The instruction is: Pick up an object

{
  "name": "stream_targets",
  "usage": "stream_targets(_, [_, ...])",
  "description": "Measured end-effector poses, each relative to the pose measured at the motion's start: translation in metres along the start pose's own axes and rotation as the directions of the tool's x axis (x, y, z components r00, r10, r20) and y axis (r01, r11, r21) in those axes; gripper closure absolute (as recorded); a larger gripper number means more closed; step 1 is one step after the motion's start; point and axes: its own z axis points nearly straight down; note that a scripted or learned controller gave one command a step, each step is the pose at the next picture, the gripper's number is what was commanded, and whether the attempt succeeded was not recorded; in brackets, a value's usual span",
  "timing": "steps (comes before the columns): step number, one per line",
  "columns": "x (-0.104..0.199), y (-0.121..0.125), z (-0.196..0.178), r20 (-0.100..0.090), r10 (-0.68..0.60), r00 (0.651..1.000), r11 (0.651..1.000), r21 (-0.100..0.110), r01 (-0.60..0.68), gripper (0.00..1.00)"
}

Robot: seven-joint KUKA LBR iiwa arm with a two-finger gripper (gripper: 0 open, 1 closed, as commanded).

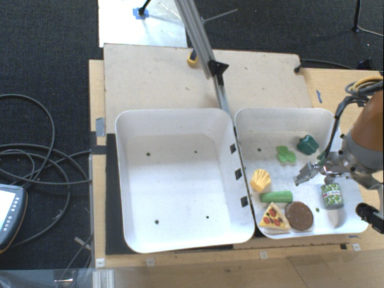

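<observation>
Objects are lying in the right bin: a teal block at twelve o'clock of the group, a green piece beside it, a yellow shell shape, a green cylinder, a pizza slice, a brown disc, and a green-patterned can at three o'clock. Just above the can, the pincer is hovering; whether it is spread or pressed together cannot be told. At nine o'clock, the left bin is sitting on the counter.
</observation>
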Motion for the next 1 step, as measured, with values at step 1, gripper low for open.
stream_targets(1, [0.004,0.0004,0.0424,0.0,0.001,1.0,1.0,-0.001,-0.001,0.0])
